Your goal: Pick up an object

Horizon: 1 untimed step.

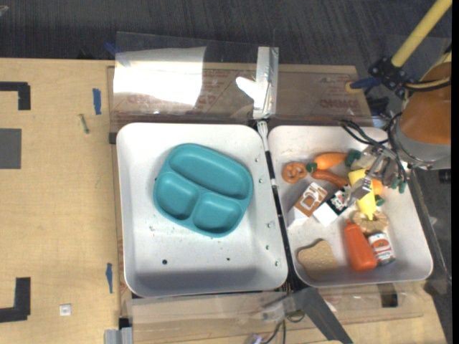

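Where the tan wooden counter (57, 213) carries two shallow white bins side by side, the left white bin (136, 264) holds a teal plastic divided plate (204, 188) with three compartments, lying flat near the bin's middle. A few small dark specks mark the bin floor in front of the plate. The right white bin (412, 264) holds a loose cluster of toy food items: an orange carrot-shaped piece (328, 161) near the back, a small round orange pumpkin-faced piece (292, 171) just beside it, a brown-and-white printed carton (311, 198) lying near the middle, a yellow piece (366, 204) to its right, an orange-red bottle (358, 246) lying lengthwise toward the front, a small labelled can (381, 249) touching its right side, and a tan bread-slice shape (316, 256) at the front left.

The grey arm with its orange band (424, 120) reaches in from the right, and the jaws (379, 170) sit low over the back right of the cluttered bin, above the yellow piece and beside the carrot. Cables and clutter mask the tips; whether they are wide, narrow or closed on anything cannot be told.

Behind the bins stands a clear plastic sheet (186, 84) with silver tape. Black tape marks sit on the counter at left. Dark carpet (215, 6) covers the floor beyond.
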Each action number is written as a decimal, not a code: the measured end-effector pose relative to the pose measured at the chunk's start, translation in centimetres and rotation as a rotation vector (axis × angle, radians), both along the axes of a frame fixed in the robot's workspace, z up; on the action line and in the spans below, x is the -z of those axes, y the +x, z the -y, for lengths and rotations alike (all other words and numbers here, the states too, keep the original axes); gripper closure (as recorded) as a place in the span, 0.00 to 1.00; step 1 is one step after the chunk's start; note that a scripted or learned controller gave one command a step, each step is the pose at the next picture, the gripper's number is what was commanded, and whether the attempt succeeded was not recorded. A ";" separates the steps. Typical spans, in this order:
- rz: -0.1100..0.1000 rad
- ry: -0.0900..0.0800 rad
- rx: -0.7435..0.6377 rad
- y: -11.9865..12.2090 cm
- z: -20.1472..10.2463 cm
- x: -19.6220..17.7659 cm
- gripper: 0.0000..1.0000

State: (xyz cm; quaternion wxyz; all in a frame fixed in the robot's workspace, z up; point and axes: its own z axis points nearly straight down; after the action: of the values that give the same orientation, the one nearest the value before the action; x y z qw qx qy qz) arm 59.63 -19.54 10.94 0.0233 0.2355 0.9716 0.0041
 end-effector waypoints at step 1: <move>0.007 0.005 0.132 -1.7 1.1 0.0 0.00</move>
State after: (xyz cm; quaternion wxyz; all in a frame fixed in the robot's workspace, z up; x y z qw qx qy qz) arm 57.96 -20.63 10.96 0.0265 0.2993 0.9538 0.0058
